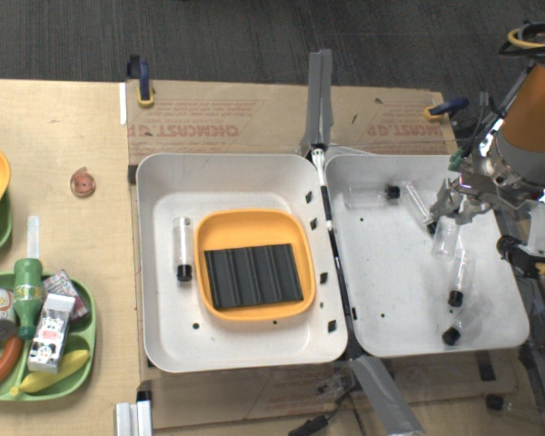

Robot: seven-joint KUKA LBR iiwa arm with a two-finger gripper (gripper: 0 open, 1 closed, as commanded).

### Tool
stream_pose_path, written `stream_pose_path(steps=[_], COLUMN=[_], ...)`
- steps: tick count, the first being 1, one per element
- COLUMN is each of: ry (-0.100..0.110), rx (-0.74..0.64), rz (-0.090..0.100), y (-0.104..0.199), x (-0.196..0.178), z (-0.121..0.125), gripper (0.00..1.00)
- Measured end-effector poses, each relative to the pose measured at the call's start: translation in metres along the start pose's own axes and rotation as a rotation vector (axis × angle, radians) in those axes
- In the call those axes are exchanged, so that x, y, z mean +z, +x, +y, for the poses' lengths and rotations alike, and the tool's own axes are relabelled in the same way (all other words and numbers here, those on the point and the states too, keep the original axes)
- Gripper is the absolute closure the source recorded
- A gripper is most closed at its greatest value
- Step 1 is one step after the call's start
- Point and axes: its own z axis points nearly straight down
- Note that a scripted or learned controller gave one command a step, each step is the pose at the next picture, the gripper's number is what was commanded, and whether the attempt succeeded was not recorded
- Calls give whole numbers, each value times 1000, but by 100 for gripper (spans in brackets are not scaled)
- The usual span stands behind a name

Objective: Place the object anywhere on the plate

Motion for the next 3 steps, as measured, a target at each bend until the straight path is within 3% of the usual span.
stream_pose_path(steps=[1, 2, 3], ry=[0, -4, -4], rx=[-144, -413, -413], rz=[-2, -2, -2], y=[9, -30, -30], x=[-8, -44, -44], z=[90, 102, 102], gripper=[100, 100, 0])
